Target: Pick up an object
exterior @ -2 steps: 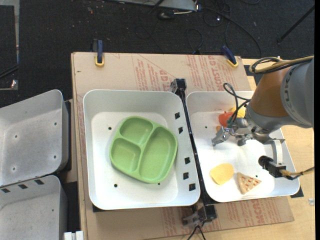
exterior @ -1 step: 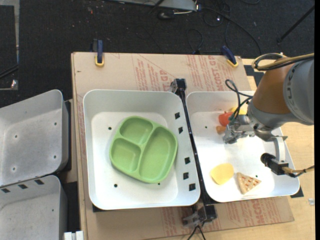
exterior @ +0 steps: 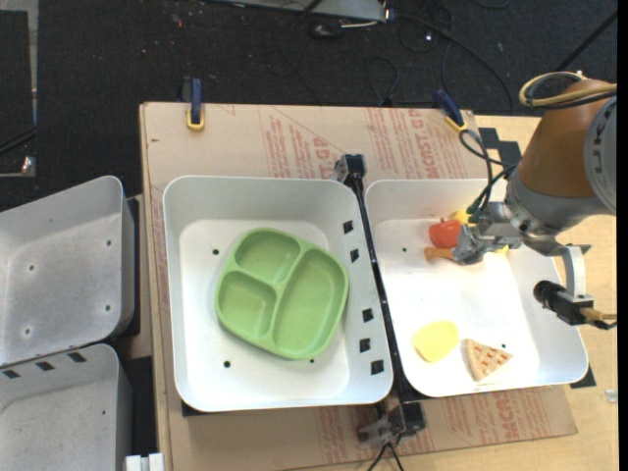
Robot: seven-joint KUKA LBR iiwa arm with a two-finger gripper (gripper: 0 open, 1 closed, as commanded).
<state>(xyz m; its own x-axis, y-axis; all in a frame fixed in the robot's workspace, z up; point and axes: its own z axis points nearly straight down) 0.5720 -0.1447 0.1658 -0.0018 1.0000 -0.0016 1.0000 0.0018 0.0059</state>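
From the camera above the bench (exterior: 255,130), two shallow white bins sit side by side on a brown board, their inner rims meeting along a black divider strip.

The left bin (exterior: 186,283) holds a green divided plate (exterior: 283,292) with three compartments, lying tilted near the middle. Bare white floor runs all round the plate, widest along the left and near sides.

The right bin (exterior: 520,292) holds the smaller things. A red object (exterior: 444,233) lies in its far part, with an orange piece (exterior: 437,254) just beside it and a bit of yellow (exterior: 459,217) on its far side. The gripper (exterior: 469,246) is down at this cluster, touching or almost touching the red object. Whether the jaws are wide, narrow or closed on anything cannot be told, since the wrist hides them.

A yellow disc (exterior: 436,341) and a tan wedge with a criss-cross pattern (exterior: 487,359) lie near the bin's near rim, just beside each other. The middle of the right bin between the two groups is open floor. The arm (exterior: 564,165) crosses the bin's far right corner.

Red print on the board reads as reversed lettering, too broken to make out. Blue clamps (exterior: 195,101) grip the board's far edge. Another white tray (exterior: 64,253) lies off the bench to the left.
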